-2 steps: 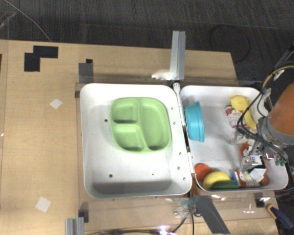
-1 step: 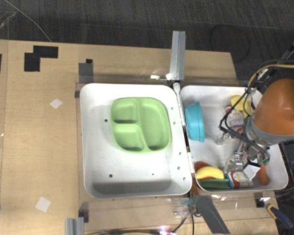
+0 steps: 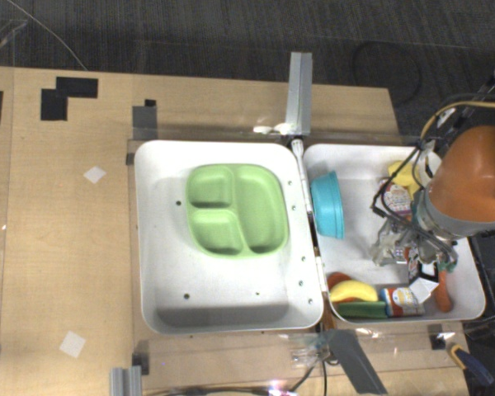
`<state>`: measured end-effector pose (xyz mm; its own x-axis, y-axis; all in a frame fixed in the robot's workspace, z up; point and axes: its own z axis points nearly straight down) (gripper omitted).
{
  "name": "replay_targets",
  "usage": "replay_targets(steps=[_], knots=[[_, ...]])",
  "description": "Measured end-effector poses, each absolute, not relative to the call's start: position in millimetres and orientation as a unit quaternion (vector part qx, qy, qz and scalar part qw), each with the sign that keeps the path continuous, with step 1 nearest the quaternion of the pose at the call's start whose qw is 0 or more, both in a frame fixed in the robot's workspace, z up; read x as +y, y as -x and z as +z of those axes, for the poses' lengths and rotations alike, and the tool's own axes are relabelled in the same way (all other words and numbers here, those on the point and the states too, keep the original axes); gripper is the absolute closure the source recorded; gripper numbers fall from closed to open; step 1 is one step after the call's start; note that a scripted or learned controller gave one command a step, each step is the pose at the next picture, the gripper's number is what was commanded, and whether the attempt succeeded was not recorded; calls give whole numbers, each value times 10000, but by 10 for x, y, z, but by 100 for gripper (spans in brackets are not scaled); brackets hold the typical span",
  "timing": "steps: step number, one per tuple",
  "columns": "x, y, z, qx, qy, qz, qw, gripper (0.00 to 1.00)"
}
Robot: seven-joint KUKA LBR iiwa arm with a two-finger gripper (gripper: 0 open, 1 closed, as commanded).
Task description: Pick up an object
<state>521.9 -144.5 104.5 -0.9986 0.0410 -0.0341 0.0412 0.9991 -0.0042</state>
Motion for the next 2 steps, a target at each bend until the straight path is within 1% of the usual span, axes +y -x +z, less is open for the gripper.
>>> replay_targets(steps=[1, 2], knots=[[-1920, -5166, 1718, 9966, 819, -23, 56, 100], [-1911, -5164, 1709, 9966, 821, -15, 48, 0]])
